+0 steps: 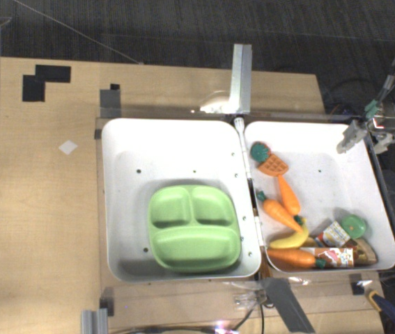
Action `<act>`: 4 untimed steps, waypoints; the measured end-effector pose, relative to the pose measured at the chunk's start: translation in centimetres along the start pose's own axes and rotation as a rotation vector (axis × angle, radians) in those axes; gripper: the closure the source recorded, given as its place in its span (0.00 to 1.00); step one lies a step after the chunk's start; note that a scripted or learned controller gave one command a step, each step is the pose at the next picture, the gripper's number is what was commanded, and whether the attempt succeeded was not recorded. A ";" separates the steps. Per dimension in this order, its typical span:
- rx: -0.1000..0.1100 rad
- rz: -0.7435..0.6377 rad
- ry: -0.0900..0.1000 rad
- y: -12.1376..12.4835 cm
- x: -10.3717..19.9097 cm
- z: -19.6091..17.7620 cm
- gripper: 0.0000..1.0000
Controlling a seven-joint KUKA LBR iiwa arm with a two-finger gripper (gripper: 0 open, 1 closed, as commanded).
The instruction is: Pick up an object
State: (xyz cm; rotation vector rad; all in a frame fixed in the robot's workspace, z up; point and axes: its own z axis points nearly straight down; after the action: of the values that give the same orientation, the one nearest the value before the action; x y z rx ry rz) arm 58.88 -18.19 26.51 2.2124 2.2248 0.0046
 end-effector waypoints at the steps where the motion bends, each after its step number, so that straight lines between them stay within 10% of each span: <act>1: 0.002 0.052 0.001 -0.6 5.4 9.6 0.00; 2: -0.001 -0.087 0.001 1.6 7.4 17.0 0.00; 3: -0.007 -0.086 0.001 1.8 7.5 15.8 1.00; 4: -0.001 0.134 0.000 0.8 3.3 14.7 1.00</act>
State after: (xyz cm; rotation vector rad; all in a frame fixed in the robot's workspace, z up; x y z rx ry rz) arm 59.71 -14.88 11.81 2.3564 2.0711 0.0056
